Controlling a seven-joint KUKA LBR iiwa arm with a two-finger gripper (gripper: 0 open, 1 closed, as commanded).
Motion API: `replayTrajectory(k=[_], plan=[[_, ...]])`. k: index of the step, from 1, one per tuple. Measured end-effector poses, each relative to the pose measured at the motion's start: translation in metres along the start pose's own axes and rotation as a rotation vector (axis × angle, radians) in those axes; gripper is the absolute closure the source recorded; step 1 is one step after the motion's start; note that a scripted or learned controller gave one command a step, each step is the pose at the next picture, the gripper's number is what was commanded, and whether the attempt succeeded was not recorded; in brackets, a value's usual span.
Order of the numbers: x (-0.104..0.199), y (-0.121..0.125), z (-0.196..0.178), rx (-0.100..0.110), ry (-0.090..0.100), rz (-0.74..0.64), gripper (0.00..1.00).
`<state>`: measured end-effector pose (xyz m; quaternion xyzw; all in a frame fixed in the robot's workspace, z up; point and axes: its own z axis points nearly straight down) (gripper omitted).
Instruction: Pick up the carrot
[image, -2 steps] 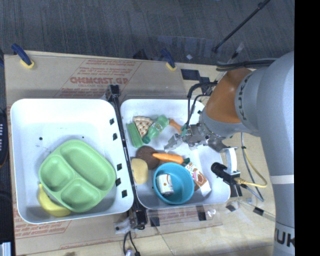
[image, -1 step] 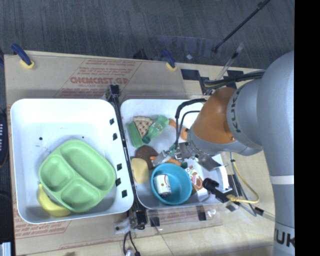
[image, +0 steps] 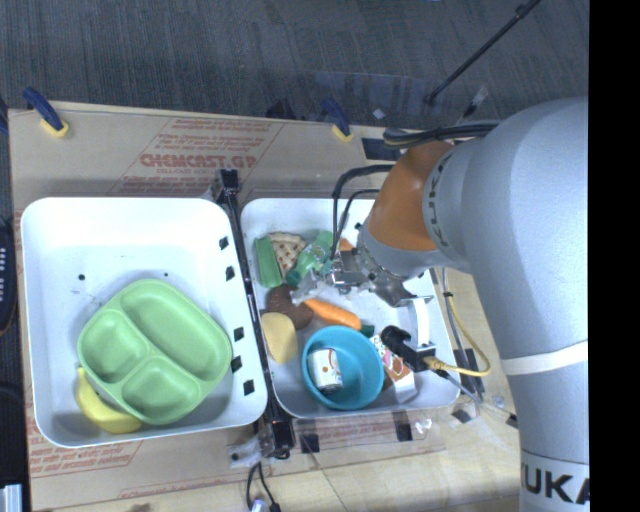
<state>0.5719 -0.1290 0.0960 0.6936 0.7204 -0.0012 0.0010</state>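
One carrot (image: 333, 314) lies just above the blue bowl (image: 343, 367); I've hung the gripper (image: 335, 276) over it to grasp, grip state unreadable.

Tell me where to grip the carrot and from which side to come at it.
Probably best to grip the carrot across its middle, coming straight down from above. It lies flat, pointing toward the view's lower right, so the fingers should close across its narrow width. The blue bowl sits close below it and a brown item at its left end, leaving the sides crowded.
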Motion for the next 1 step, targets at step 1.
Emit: replayTrajectory(k=[1], plan=[[0.0016,0.0008,-0.0106,0.003,0.004,-0.007,1.00]])
